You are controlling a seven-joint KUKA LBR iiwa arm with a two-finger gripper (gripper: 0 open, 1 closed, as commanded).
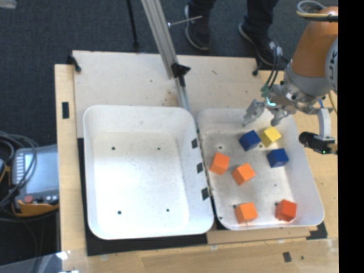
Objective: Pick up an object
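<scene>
I can't read any text, label, brand, number or sign from here. The small device (31, 178) on the floor, left of the surface (63, 124), has a screen, but it's too blurred to make out.

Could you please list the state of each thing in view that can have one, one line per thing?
claw: open, holding nothing, above the far end of the right bin.
right bin: holds seven cubes.
left bin: no cubes in it.
yellow cube: resting in the bin, beside a blue cube.
second blue cube: resting, apart.
orange cubes: four, all resting, apart.
</scene>
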